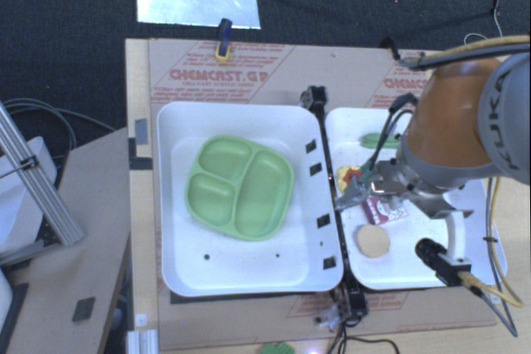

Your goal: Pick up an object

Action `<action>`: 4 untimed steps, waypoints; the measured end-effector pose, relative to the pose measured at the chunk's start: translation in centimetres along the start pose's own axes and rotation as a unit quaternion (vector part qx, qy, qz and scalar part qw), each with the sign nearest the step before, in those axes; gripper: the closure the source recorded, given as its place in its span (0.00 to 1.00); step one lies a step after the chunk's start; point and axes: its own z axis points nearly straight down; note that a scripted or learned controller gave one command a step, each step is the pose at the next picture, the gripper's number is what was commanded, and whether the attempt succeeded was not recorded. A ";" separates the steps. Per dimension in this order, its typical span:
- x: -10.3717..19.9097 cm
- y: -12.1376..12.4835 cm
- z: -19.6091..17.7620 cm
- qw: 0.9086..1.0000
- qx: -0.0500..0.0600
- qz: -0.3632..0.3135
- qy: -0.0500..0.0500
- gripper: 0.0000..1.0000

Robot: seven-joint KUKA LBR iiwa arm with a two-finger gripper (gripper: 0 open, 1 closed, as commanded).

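The tan round cookie (372, 241) lies just below the gripper (358, 188); its grip state can't be told.

Divided plate (241, 186) in left bin (182, 261), round cookie (372, 241) in right bin (390, 278), packet (387, 212) just behind it

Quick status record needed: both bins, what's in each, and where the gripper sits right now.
left bin: holds a green divided plate
right bin: round tan cookie-like piece, a small purple packet, a red and yellow item, a green item partly hidden by the arm
gripper: low over the right bin's left side, near the red and yellow item
grip state: cannot tell
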 end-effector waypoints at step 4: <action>1.9 0.2 2.6 1.000 -0.002 -0.003 0.000 1.00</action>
